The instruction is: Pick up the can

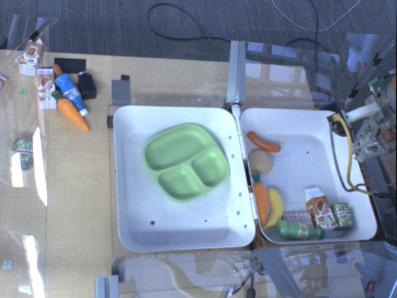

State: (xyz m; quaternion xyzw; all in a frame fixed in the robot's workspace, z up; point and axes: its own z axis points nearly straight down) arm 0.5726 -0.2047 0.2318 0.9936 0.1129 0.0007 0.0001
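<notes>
The gripper [379,124] hangs at the right bin's [298,124] far edge; whether it is apart or closed, I cannot tell. The can [342,216] sits well below it, in the near corner, touching a small carton [319,208], beside a green bottle [298,230].

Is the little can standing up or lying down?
Standing up. The can shows its round top, in the right bin's near corner beside the carton.

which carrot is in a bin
The carrot in the right bin, lying beside the banana. The other carrot lies on the bench outside both bins.
</notes>
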